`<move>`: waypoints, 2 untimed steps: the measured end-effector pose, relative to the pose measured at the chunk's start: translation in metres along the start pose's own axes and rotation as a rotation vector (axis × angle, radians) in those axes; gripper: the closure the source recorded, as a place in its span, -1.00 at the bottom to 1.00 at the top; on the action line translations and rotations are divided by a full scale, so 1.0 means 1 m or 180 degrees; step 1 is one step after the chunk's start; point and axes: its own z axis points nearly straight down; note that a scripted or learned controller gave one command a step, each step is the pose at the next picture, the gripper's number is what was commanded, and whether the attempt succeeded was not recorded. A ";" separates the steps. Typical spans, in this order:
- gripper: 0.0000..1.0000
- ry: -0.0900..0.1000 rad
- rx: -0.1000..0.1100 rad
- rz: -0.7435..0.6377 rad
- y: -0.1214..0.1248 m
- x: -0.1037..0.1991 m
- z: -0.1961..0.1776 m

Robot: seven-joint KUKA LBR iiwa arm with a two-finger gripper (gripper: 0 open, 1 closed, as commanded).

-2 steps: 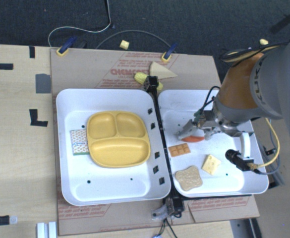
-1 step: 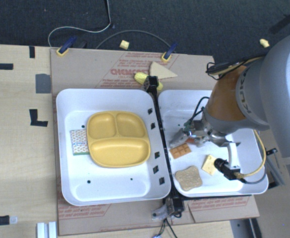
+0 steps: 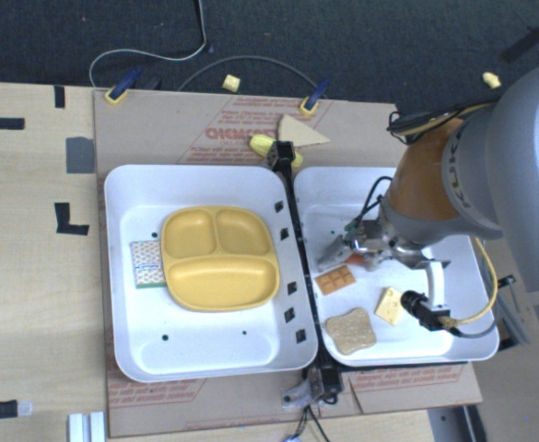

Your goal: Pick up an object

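the gripper [image 3: 354, 245] was lowered into the right bin [image 3: 393, 180], just above the waffle piece [image 3: 334, 280], likely as an approach to it. whether the jaws were parted could not be told.

1. The left bin [image 3: 122, 274] is largely taken up by a yellow divided plate [image 3: 221, 257]; a small patterned sponge-like pad [image 3: 146, 263] lies just beside the plate's left edge.
2. Bare floor in that bin runs along its near side below the plate, and in a thinner strip along the far side.
3. The right bin [image 3: 472, 350] is crowded: the arm [image 3: 453, 173] covers its right and far parts.
4. The gripper [image 3: 354, 243] sits low at the bin's middle, close to a brown waffle piece [image 3: 334, 280].
5. A cheese wedge [image 3: 390, 306] and a toast slice [image 3: 350, 331] occupy the near floor.
6. A black divider [image 3: 295, 256] with clips separates the bins.
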 end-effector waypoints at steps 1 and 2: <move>-1.00 0.0001 -0.0004 -0.0004 0.000 -0.001 0.000; -1.00 -0.0018 -0.0021 0.0001 -0.005 0.008 0.000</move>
